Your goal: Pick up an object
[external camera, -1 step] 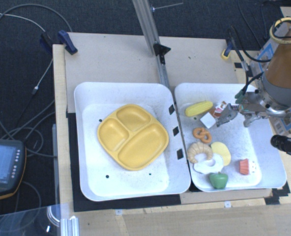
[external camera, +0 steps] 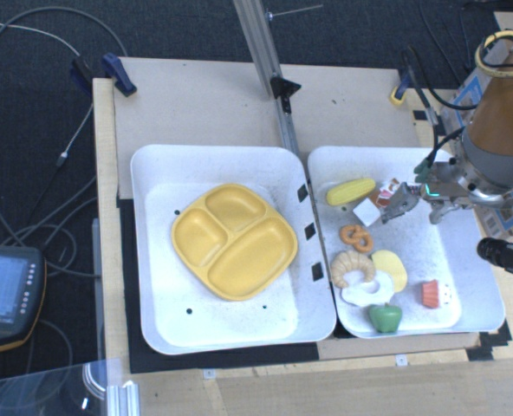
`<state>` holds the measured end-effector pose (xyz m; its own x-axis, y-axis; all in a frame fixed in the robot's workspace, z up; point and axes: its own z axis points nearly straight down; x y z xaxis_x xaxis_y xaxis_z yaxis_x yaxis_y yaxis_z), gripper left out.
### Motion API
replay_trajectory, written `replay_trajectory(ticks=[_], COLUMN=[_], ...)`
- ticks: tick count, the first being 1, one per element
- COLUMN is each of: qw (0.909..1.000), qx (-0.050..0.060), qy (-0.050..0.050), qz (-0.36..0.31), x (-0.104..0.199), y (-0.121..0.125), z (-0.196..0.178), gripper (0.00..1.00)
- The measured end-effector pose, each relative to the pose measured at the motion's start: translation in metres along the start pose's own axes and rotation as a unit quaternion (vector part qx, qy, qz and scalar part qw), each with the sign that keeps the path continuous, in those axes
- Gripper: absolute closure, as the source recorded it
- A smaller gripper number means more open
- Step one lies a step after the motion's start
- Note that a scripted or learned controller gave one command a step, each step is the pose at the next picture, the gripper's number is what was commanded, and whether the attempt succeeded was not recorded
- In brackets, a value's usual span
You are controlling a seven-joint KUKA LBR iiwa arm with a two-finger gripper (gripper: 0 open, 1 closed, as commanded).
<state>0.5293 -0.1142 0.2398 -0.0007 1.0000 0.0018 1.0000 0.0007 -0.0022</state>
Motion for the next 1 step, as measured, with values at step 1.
replay_trajectory(ticks=[1], qw=[1.0], qx=[0.003], qy=[0.001], qz=[0.0], x=[0.0043], y=[-0.0078], z=[0.0598], gripper=[0.0])
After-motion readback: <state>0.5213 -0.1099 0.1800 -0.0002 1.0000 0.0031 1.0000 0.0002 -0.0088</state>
